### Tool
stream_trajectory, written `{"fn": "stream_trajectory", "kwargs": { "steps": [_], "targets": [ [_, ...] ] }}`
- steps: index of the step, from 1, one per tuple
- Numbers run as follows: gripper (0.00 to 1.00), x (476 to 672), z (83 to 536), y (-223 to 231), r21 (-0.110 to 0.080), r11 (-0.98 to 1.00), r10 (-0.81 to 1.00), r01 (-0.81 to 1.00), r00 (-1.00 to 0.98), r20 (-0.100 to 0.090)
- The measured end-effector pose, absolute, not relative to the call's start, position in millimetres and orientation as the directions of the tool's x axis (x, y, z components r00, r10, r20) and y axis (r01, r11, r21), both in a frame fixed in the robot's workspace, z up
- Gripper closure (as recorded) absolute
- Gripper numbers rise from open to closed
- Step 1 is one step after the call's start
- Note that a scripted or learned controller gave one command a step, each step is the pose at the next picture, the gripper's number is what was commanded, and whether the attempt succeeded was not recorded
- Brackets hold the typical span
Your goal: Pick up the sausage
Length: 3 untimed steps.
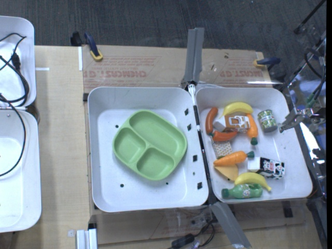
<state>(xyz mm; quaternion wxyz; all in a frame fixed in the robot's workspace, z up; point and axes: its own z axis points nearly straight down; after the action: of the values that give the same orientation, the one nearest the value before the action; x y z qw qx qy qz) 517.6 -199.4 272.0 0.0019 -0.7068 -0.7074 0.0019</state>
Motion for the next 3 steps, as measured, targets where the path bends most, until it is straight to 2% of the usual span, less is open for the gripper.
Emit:
{"fn": "stream_trajectory", "kwargs": {
  "steps": [1, 2, 3],
  "targets": [
    [0.00, 544.3, 186, -152, -0.007, -0.069, 0.998, 0.998, 0.069, 0.000],
    [0.00, 518.9, 162, -146, -0.006, -0.226, 0.974, 0.974, 0.226, 0.000],
    [0.00, 558.5, 109, -98, -0.005, -0.307, 0.952, 0.952, 0.307, -0.002]
  ]
}}
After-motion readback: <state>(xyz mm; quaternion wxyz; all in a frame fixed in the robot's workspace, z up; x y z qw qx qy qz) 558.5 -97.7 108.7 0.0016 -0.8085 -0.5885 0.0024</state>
